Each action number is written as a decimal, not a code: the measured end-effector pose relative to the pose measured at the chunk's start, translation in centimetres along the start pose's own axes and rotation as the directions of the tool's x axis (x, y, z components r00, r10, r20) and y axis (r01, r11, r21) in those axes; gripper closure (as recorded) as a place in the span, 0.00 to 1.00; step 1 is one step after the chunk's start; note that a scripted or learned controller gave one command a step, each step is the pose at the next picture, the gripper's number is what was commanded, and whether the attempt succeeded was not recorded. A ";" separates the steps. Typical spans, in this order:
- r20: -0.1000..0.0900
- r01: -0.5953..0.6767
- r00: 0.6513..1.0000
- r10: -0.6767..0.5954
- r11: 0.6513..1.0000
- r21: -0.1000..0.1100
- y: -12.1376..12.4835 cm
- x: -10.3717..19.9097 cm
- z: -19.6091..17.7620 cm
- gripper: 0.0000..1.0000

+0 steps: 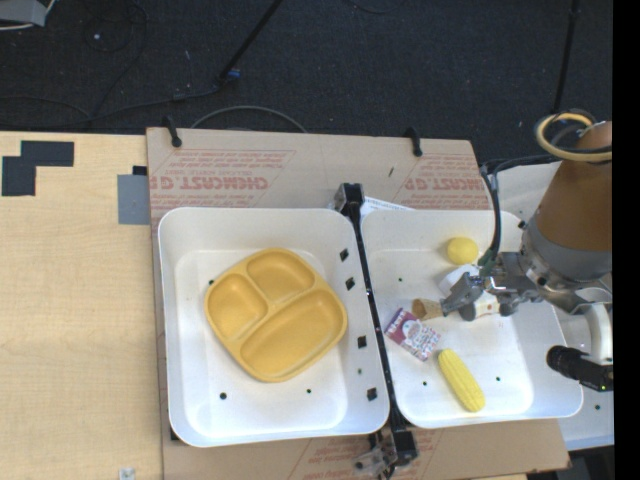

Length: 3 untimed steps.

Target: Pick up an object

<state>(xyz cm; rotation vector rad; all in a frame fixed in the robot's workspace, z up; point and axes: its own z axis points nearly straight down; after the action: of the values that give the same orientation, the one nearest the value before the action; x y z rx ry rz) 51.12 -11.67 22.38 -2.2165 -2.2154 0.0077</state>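
The right bin holds a yellow corn cob near its front, a round yellow lemon-like fruit toward the back, a small pink and white packet by the divider, and a small brown piece just behind the packet. My gripper reaches in from the right over the middle of this bin. It sits just right of the brown piece, below the fruit and above the corn. Nothing shows as held in it.
A yellow divided plate lies in the left bin. A black divider runs between the bins. The grey arm with its orange band rises at the right, and cables trail behind it.
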 end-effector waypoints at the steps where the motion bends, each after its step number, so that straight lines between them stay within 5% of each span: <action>1: 0.000 0.000 1.000 0.000 1.000 -0.001 0.3 -0.6 6.1 0.00; 2: 0.000 0.000 1.000 0.000 1.000 0.000 -0.2 -1.2 10.7 0.00; 3: 0.000 -0.004 1.000 0.004 1.000 -0.002 -0.1 -1.2 9.5 1.00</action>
<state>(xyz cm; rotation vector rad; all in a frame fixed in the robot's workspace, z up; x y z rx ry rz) 50.90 -12.88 12.89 -2.2219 -2.2124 0.0050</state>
